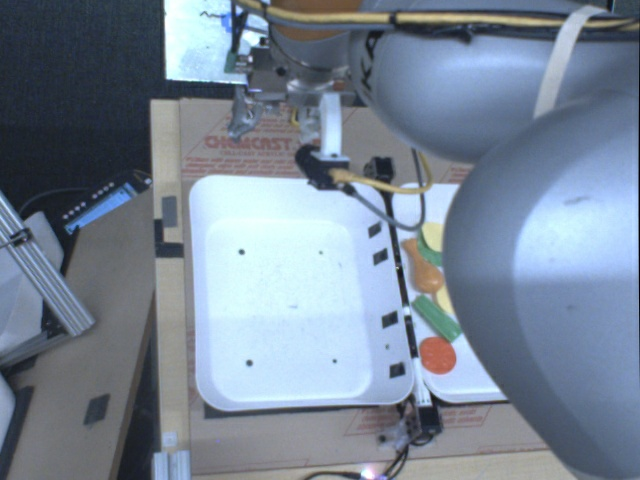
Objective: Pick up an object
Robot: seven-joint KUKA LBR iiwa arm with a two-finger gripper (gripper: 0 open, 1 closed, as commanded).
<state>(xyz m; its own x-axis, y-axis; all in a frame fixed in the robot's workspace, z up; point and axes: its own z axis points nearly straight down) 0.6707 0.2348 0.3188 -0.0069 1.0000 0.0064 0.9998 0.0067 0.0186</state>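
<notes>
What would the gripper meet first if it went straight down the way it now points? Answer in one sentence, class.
Probably the brown cardboard just beyond the far rim of the left bin, since the gripper hangs there; depth is unclear.

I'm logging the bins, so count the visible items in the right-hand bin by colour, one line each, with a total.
Yellow rounded piece: 1
Orange rounded piece: 1
Green elongated piece: 1
Red round flat piece: 1
Total: 4 visible; the grey arm covers most of that shallow white bin, so more may be hidden.

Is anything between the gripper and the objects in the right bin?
Nothing visible blocks it. The gripper hangs beyond the left bin's far rim; the red disc and green piece lie in the right bin, partly hidden beneath the arm.
</notes>
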